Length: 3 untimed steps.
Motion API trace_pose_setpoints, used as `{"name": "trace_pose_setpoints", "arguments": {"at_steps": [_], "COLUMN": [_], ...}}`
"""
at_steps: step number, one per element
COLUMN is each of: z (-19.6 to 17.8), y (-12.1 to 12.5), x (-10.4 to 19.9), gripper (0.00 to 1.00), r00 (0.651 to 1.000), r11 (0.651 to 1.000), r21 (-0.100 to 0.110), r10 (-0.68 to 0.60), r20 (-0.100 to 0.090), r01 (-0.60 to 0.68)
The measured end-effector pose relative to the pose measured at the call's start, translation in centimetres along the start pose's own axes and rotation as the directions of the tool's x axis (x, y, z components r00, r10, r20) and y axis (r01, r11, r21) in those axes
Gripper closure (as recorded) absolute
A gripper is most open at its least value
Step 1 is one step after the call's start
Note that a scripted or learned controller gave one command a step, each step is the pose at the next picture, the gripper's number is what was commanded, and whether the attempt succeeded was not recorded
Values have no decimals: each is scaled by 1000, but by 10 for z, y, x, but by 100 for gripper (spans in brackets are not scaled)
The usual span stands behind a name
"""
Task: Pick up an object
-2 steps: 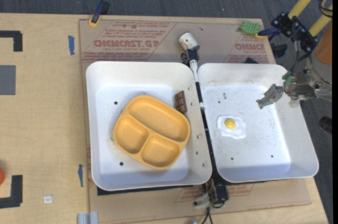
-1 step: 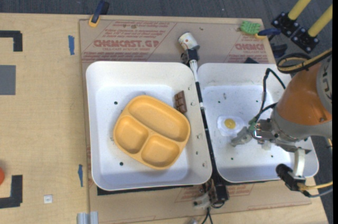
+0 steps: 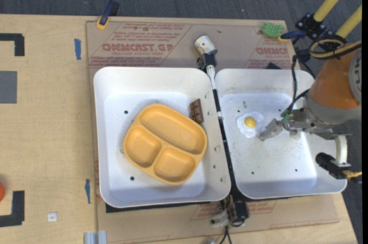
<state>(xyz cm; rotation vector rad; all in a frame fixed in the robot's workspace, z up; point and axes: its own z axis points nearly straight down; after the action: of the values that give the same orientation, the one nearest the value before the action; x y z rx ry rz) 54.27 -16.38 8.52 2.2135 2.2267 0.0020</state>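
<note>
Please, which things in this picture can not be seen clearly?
- Brown piece in the left bin: too small to identify, partly behind the yellow tray.
- Gripper: fingers too small and blurred.
- Fried egg toy: whether the gripper touches it is unclear.
- Arm: cut by the right edge.

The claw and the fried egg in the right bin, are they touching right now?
Apart. The camera view shows the claw stopping just right of the fried egg, with a strip of bare white floor of the right bin visible between them.
</note>
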Motion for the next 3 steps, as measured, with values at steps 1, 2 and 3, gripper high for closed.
{"name": "trace_pose_setpoints", "arguments": {"at_steps": [1, 2, 3], "z": [0, -11, -10], "y": [63, 64, 64], "x": [46, 46, 46], "gripper": [0, 100, 0], "r00": [1000, 1000, 1000], "r11": [1000, 1000, 1000], "r21": [0, -3, -3], "r10": [26, 24, 25], "r20": [-1, -1, 0], "r01": [-26, -24, -25]}}
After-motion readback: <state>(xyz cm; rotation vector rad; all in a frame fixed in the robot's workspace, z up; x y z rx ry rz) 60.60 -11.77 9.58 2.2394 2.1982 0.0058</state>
